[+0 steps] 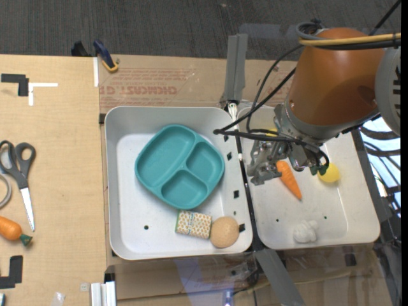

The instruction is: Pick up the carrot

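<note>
An orange carrot point(291, 180) lies at a slant in the right white bin point(357, 228), thick end up and left, pointed tip toward the bin's front. My gripper point(282, 161) hangs right over the thick end, under the arm's orange band, which hides the top of the gripper. The carrot's upper end reaches into the gripper's metal parts; whether it is gripped is hidden. A second carrot point(10, 229) with a green stub lies on the wooden bench at the far left, outside both bins.
A yellow lemon-like ball point(329, 173) sits just right of the gripper, and a white lump point(305, 232) lies near the right bin's front. The left bin point(118, 171) holds a teal divided plate point(180, 166), a patterned block point(194, 224) and a tan ball point(224, 232). Scissors point(19, 177) lie far left.
</note>
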`<action>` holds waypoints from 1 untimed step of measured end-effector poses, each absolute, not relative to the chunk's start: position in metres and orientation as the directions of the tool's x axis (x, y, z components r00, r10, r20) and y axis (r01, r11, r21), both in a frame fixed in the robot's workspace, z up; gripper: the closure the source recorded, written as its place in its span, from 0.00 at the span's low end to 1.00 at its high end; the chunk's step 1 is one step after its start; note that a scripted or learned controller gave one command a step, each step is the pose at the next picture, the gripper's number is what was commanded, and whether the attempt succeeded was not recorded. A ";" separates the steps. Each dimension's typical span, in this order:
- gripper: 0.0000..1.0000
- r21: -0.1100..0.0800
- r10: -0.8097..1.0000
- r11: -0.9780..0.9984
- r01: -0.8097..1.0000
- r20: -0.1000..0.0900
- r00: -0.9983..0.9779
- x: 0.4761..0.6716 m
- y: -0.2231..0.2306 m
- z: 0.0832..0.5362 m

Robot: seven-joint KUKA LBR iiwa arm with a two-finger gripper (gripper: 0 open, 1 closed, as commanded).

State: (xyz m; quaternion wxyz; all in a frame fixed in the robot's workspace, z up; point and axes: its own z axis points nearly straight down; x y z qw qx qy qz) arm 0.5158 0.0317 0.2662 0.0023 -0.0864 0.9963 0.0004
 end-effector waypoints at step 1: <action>1.00 0.000 -0.428 0.904 -0.428 -0.002 -0.904 0.535 -0.045 0.241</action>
